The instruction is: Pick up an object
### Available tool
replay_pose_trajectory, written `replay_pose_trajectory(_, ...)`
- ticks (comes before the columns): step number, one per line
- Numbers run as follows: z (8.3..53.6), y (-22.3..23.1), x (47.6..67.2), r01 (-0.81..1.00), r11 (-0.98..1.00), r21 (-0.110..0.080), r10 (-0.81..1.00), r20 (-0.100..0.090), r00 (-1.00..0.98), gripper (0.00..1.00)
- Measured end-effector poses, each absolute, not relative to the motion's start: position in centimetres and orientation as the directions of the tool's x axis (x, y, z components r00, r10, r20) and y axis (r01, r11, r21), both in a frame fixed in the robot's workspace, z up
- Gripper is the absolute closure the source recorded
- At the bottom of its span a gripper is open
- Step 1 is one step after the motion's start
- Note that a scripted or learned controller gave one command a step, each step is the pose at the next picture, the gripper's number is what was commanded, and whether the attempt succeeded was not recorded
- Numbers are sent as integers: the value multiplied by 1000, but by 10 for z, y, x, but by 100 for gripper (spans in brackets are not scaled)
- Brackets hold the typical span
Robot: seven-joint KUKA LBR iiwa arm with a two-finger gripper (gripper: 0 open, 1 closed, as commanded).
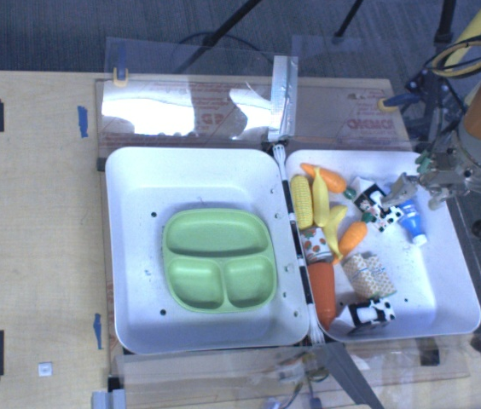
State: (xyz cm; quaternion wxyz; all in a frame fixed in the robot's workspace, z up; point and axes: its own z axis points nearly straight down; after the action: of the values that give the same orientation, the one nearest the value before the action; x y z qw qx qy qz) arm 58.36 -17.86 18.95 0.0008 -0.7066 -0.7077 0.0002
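Note:
The right bin (454,301) holds several toys. A yellow corn cob (303,201) and a banana (324,216) lie along its left wall, with an orange carrot (327,177) at the top. A black-and-white cow figure (375,203) and a blue-and-white bottle (409,224) lie near the top right. My gripper (424,190) hovers over that corner, just above and right of the bottle. It is open, with nothing between its fingers.
The left bin (130,177) holds a green divided plate (219,258). Also in the right bin are a long orange carrot (323,290), a small carrot (353,235), a speckled block (368,273) and a second cow figure (370,312). Tripod legs and cables stand behind the bench.

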Motion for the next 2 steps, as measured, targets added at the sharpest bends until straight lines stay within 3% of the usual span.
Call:
replay_pose_trajectory(1, 116, -146, 596, 991, 129, 33, 992, -15, -129, 0)
replay_pose_trajectory(2, 127, -149, 597, 991, 127, 36, 992, -21, -126, 100)
